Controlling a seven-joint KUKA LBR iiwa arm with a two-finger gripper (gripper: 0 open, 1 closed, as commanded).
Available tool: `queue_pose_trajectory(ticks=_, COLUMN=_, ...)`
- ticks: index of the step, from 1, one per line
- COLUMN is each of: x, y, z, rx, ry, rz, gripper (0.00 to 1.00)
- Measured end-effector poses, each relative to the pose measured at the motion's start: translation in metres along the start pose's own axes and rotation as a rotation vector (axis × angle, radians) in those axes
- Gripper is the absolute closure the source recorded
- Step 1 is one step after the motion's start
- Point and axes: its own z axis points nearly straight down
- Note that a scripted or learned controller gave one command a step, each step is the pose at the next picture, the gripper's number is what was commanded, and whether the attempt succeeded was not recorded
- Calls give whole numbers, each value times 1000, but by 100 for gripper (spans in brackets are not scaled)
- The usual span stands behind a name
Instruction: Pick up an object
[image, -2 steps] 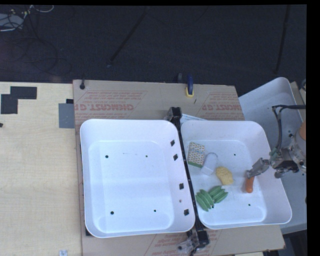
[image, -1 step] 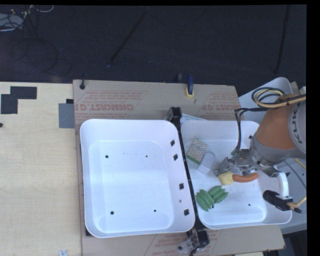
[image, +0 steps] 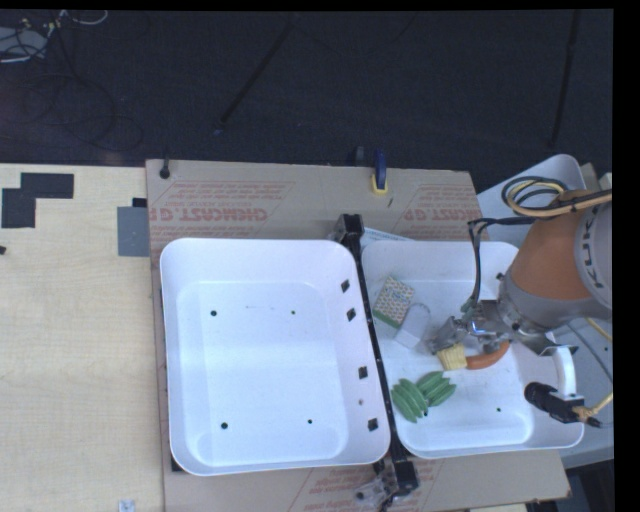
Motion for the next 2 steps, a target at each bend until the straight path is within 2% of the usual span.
queue_pose_trajectory(ticks=1, x=43, y=-35, z=15, rx=4, ry=2, rz=-3, gripper=0)
queue_pose_trajectory(ticks=2, x=40, y=-34, z=4, rx=1, ry=0, rz=3, gripper=100)
